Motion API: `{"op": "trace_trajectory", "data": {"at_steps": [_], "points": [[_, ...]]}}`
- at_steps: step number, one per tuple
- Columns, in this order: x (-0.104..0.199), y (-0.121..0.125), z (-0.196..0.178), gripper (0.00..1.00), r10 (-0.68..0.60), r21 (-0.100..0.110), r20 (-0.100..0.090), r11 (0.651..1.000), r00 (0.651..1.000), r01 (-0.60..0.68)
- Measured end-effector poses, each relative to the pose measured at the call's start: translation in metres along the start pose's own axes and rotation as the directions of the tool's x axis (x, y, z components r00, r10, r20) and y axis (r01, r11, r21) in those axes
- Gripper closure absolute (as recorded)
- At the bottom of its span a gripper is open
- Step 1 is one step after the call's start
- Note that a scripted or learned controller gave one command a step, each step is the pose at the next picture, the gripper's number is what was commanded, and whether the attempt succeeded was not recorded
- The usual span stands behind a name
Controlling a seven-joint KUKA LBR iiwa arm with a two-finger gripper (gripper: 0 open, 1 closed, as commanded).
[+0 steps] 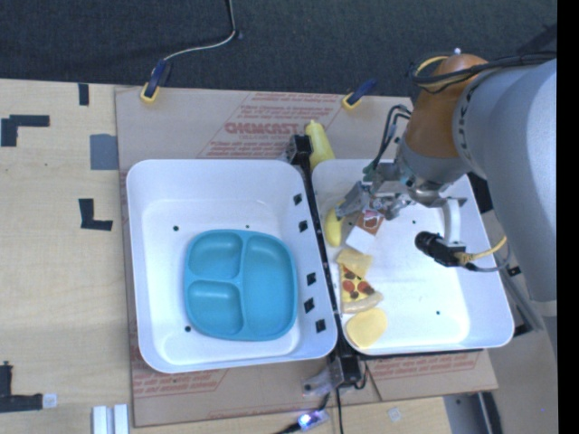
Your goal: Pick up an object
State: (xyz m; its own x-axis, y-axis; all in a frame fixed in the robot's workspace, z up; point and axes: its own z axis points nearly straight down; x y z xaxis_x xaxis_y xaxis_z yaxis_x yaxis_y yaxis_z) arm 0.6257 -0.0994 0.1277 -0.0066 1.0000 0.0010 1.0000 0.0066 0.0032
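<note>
My gripper (373, 199) reaches down into the right bin (452, 324) near its upper left part, under the grey arm and orange band. A small red and white packet (365, 231) lies right below the fingers, touching or nearly so. A yellow banana-like piece (333, 227) rests against the bin's left wall. Further down lie a cheese wedge (354, 262), a pizza slice (359, 289) and a round yellow chip (366, 328). Whether anything sits between the fingers is hidden by the wrist.
The left bin (154, 197) holds a blue divided plate (241, 284). A yellow object (317, 141) rests on the divider at the back. A black cable connector (439, 247) hangs over the right bin's middle.
</note>
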Motion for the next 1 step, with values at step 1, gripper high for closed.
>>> {"op": "trace_trajectory", "data": {"at_steps": [1], "points": [[-0.0237,0.0356,0.0402,0.0,0.004,-0.008,-0.001,1.0,1.0,-0.004]]}}
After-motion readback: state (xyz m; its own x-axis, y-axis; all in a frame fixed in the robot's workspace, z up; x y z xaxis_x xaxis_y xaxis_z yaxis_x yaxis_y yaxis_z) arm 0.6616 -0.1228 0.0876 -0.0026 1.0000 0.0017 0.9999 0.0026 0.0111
